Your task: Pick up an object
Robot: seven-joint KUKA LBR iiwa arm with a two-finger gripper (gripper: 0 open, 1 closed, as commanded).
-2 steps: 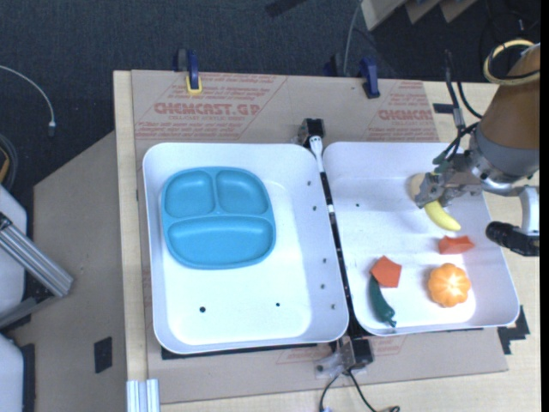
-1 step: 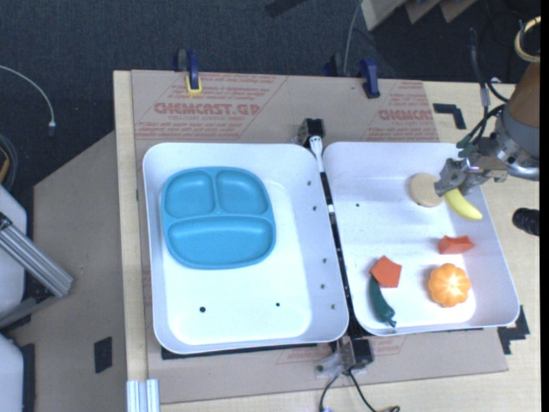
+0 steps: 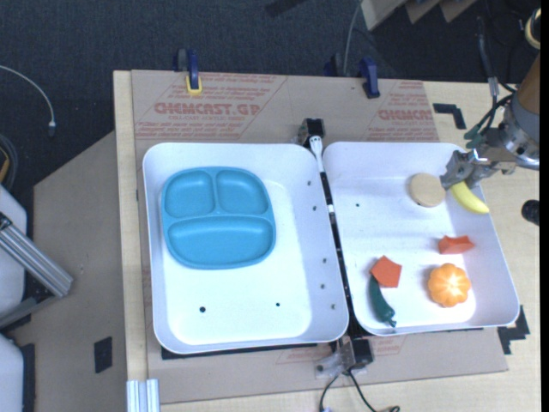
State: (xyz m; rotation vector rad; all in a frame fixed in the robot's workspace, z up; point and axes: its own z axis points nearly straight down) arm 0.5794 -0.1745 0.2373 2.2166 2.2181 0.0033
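Looking down at a slant on the table (image 3: 129, 230), two white bins side by side. Left bin (image 3: 249, 316) carries a blue divided plate (image 3: 219, 217) toward its 10 o'clock area.

Right bin (image 3: 386, 170) contents:
- round beige object (image 3: 425, 189) at about 1 o'clock, type hard to make out
- banana (image 3: 470, 198) just beside it toward 3 o'clock, at the bin's right wall, top end covered by the gripper
- small orange-red block (image 3: 455, 245) at about 3 o'clock
- orange (image 3: 449, 285) at about 4 o'clock
- red-orange wedge-like block (image 3: 387, 271) at about 6 o'clock, touching a dark green pepper-shaped item (image 3: 381, 304) below it; the green item's exact form is hard to read

Arm enters from 3 o'clock and is cut off by the frame edge; only the wrist end shows. Gripper (image 3: 459, 172) sits at the bin's 2 o'clock corner, over the gap between the beige object and the banana, overlapping the banana's upper end. Gripper state: cannot tell from this angle, the tip is small, dark and partly blended with the cabling. No object is visibly lifted.

Clamps and printed board text at 12 o'clock are partly readable.
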